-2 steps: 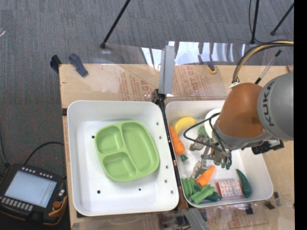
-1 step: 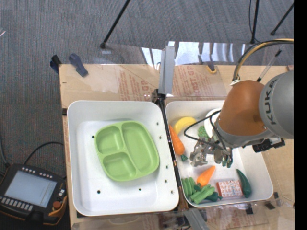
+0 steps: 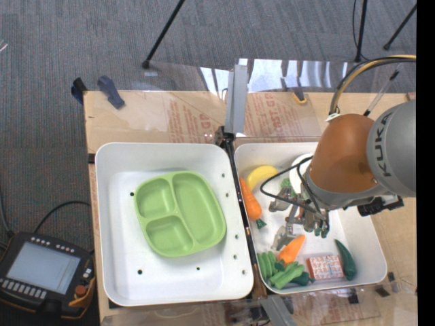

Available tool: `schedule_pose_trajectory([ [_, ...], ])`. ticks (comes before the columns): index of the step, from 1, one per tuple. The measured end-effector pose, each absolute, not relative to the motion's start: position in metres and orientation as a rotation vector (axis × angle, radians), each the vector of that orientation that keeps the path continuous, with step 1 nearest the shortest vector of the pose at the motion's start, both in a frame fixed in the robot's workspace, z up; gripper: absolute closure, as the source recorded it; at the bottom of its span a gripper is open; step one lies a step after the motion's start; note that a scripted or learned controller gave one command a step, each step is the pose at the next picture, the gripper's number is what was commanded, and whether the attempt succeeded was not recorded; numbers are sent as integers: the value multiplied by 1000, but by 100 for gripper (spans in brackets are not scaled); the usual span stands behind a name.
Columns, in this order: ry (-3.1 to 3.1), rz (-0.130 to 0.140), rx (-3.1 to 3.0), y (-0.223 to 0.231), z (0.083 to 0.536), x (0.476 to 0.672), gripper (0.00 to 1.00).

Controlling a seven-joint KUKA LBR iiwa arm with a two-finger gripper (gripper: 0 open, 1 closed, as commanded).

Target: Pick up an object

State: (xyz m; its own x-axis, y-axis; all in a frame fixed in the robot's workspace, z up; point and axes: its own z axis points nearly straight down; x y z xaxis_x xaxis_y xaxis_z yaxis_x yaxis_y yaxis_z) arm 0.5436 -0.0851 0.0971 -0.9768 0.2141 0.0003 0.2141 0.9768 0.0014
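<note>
Pincer (image 3: 289,236) low in the right bin (image 3: 370,250), among toy food.

A green tray (image 3: 179,213) lies well left of it; its fingers stand slightly apart, holding nothing, tips just above an orange carrot piece (image 3: 292,250).

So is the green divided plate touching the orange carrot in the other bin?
Apart. The camera view shows the green plate in the left bin and the carrot in the right bin, the bin walls between them.
</note>
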Motion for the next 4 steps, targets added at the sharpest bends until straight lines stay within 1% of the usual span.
schedule_pose_trajectory([
  [1,-3154,0,-191,-81,92,493,0],
  [2,-3147,-1,-183,-80,100,492,100],
  [3,-3134,0,-272,-129,109,586,100],
  [4,-3083,-3,-607,-176,88,624,100],
])
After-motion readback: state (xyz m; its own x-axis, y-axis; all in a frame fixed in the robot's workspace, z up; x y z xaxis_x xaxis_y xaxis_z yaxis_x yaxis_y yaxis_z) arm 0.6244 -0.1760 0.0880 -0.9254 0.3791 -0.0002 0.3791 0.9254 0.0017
